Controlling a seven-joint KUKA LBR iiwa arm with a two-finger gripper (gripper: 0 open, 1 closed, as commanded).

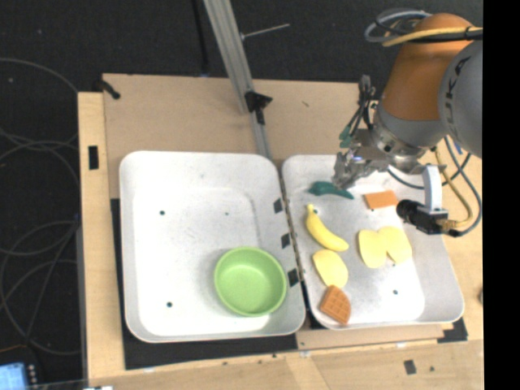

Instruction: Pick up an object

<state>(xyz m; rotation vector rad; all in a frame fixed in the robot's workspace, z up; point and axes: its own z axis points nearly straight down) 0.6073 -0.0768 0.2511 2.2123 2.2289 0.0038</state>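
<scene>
My gripper (349, 170) hangs over the far left part of the right bin (435, 299). A small teal object (331, 189) lies on the bin floor just in front of and below the gripper tip; whether they touch I cannot tell. Further forward lie a yellow banana (325, 230), a pale yellow rounded piece (331, 268) and a brown waffle-like piece (335, 305). An orange block (380, 200) and a yellow two-lobed piece (383, 246) lie to the right of the banana.
A green bowl (250, 280) stands in the left bin (162, 185) at its front right. A slanted metal pole (236, 63) rises behind the bins. The wooden bench (162, 112) surrounds both bins.
</scene>
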